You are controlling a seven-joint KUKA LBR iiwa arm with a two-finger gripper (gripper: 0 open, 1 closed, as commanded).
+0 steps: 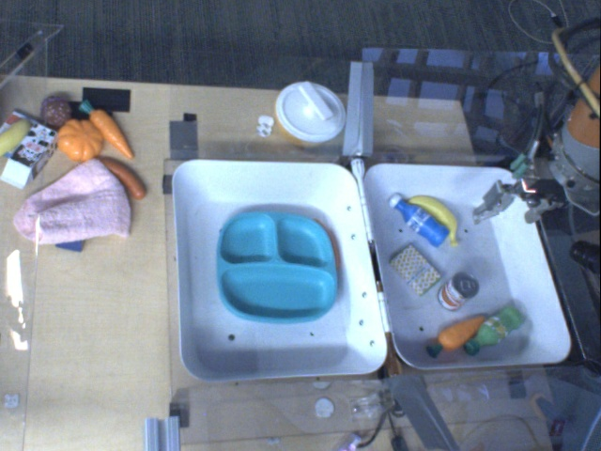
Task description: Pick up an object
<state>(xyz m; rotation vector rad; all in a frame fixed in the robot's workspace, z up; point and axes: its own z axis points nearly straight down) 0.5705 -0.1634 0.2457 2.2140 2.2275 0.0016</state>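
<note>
In the camera view, two white bins are seen side by side on the bench. The left bin (192,252) is occupied by a blue divided tray (278,264) lying flat near its middle. The right bin (535,280) holds several small things. A blue bottle (419,220) is laid on its side near the upper left of this bin, with a yellow banana (439,213) touching it along its upper right. Just below them a grey speckled sponge (414,269) is set, and beside that, to the right, a small can (455,291) is seen from above. Near the lower edge a toy carrot (460,334) lies against a green bottle (497,328).

The gripper (504,198) is positioned over the upper right part of the right bin, right of the banana and apart from it. Nothing is seen between its fingers; whether they are spread or closed cannot be told.

Beyond the bins, a white lidded bowl (311,113) is placed on the bench top. At the far left, a pink cloth (75,205) is laid near a toy pumpkin (79,140) and other toy foods.
</note>
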